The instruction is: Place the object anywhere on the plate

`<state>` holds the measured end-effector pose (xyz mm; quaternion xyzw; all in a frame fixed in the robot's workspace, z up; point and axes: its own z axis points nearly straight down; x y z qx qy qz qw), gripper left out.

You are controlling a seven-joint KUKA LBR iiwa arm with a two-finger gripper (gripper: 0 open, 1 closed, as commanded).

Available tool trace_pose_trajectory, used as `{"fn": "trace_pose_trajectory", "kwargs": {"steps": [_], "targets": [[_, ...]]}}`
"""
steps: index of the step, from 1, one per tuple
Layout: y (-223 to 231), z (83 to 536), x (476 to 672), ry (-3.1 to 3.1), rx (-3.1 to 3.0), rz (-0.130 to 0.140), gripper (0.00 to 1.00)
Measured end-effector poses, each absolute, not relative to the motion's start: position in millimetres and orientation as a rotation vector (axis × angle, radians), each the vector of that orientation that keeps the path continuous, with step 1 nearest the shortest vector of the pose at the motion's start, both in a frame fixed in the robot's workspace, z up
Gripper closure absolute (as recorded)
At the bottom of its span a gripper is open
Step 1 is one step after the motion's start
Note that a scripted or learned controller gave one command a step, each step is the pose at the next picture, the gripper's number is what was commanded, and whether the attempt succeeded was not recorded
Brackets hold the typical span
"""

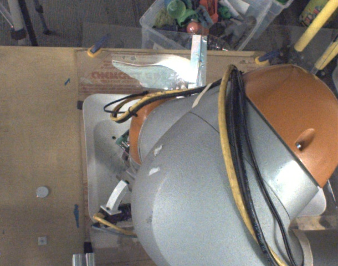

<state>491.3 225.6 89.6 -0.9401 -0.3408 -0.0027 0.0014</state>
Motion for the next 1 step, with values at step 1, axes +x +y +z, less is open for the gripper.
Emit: {"fn": "trace_pose_trajectory", "kwargs": {"steps": [1], "targets": [[224.2, 89.0, 519.7, -1.637, -2.682, -0.002, 0.00]]}}
